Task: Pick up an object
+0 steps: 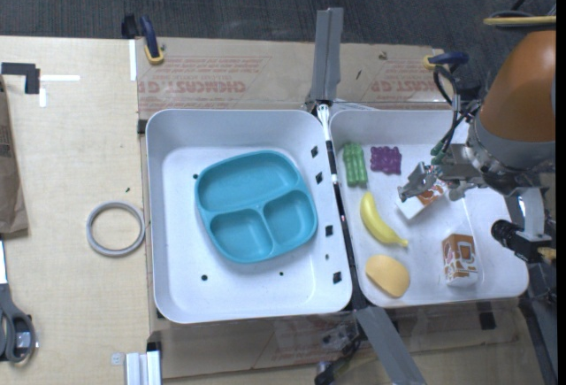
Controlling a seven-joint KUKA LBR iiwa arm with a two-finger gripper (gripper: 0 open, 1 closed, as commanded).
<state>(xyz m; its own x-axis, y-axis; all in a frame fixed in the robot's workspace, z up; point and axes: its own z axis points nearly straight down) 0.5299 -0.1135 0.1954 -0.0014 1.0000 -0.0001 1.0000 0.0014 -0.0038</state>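
Note:
In the right bin (495, 286), my gripper (423, 190) hangs over the middle, reaching in from the right. A small white and orange packet (414, 206) sits between its fingers, and the gripper is shut on it. Around it lie a yellow banana (380, 222), a green ridged vegetable (355, 164), a purple bunch of grapes (385, 159), an orange-yellow rounded fruit (388, 275) and a white and orange carton (460, 257).
The left bin (168, 197) holds a blue three-compartment plate (255, 206). A grey divider post (327, 56) stands between the bins at the back. On the bench to the left lie a grey ring (116, 227) and scissors (16, 334).

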